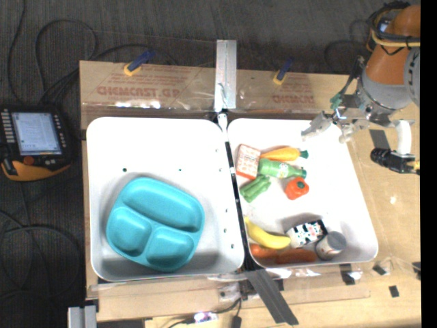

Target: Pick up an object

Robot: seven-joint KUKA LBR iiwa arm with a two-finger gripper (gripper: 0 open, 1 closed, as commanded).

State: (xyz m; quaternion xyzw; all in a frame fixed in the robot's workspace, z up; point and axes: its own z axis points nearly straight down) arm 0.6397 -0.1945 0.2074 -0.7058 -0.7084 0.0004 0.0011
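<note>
The camera view looks down on two shallow white bins set side by side on a bench. The left white plastic bin [102, 183] holds a turquoise divided plastic tray [156, 223] lying flat near its front. The right white plastic bin [355, 203] holds the candidate objects: a small orange-and-white snack packet [247, 160] near the dividing wall, a yellow-orange toy corn cob [283, 154], a green toy bottle [278, 169], a green toy vegetable [254, 188] and a red-orange toy pepper [296, 188] clustered in the middle, and, along the front wall, a yellow toy banana [266, 236], a red toy sausage [281, 255], a black-and-white carton [307, 232] and a grey metal can [329, 244]. The grey arm with the orange band [392, 60] reaches in from the right, and its two-finger gripper [321, 124] sits over the rear right corner of the right bin, well apart from every object. Whether the pincer is released or clenched cannot be told at this resolution; nothing is seen between its tips. Judged from this layout, no object has been lifted; approach, descent, grasp and lift remain.
</note>
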